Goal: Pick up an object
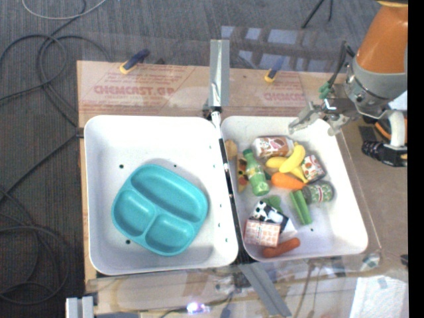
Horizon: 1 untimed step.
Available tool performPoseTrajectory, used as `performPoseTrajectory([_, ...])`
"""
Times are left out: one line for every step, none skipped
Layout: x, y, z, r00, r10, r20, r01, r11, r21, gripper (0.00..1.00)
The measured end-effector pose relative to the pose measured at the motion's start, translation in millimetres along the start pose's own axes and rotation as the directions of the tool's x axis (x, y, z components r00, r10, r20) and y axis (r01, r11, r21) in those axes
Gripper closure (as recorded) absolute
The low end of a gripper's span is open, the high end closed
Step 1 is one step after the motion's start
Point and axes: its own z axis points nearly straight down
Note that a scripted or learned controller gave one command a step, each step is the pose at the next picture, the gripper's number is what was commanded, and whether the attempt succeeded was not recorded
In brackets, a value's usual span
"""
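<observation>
Toys and play food lie heaped in the right bin (354, 234), and none of them has been lifted yet. Among them are a banana (292, 159), a carrot (287, 181), a green cucumber (301, 206), a small can (320, 192), a red sausage (281, 247) near the front wall, and a little carton (262, 232) beside a black-and-white cow figure (267, 211). The left bin (99, 151) holds a teal divided plate (159, 208).

The hand (317, 115) hangs above the back rim of the right bin, near its far right corner, with its fingers spread apart and nothing between them. It sits well above the pile and touches none of the pieces.

So the pick looks barely begun: the arm (384, 42) is only positioned over the bin. Left to do, as I judge it, are choosing a piece, going down onto it, closing, and lifting it clear. The pieces crowd together, so a clean grip on one alone may be hard.
</observation>
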Motion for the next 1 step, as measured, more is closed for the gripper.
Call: performPoseTrajectory([-18.0,-37.6,102.0,0.997,0.082,0.002,-0.082,0.997,0.002,0.00])
